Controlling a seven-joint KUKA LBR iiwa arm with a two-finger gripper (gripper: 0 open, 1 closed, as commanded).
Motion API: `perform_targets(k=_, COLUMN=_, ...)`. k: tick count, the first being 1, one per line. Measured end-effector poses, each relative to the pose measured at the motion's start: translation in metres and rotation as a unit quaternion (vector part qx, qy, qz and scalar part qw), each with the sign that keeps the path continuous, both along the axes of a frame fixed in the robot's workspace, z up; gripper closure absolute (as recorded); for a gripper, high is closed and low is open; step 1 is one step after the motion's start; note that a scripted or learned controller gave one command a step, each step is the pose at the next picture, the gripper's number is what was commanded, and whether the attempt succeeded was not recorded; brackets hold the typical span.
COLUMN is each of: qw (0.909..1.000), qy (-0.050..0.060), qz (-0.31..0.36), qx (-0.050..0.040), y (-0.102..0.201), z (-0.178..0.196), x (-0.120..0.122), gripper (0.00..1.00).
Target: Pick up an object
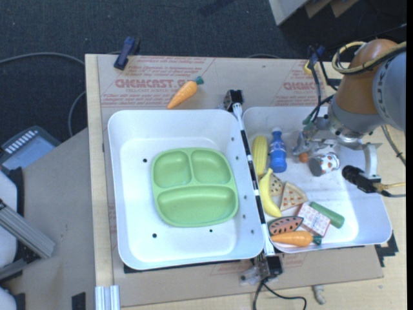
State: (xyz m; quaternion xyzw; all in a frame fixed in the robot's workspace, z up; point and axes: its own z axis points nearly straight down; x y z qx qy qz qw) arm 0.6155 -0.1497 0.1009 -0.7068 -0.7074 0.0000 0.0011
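My gripper (pixel 314 148) is low over the upper middle of the right bin (pixel 371 228), beneath the grey wrist and orange band. A small grey and white object (pixel 323 164) lies just below it; contact between them is unclear. To its left a blue bottle (pixel 277 151) and a yellow corn cob (pixel 259 155) lie side by side. Further down are a banana (pixel 268 196), pizza slices (pixel 290 196), a green stick (pixel 326 213), a pink card (pixel 314 221), a dark fish-like piece (pixel 285 225) and a carrot (pixel 293 239).
The left bin (pixel 129 237) holds a green divided plate (pixel 194 187). A second carrot (pixel 182 93) and a blue clamp (pixel 126 52) lie on the cardboard behind the bins. Black clips (pixel 233 99) join the bins at their shared wall.
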Motion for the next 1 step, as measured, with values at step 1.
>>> perform_targets(k=1, qw=1.0000, qy=-0.002, qz=-0.001, qx=-0.0017, y=-0.0121, z=0.0995, x=-0.0174, gripper=1.00)
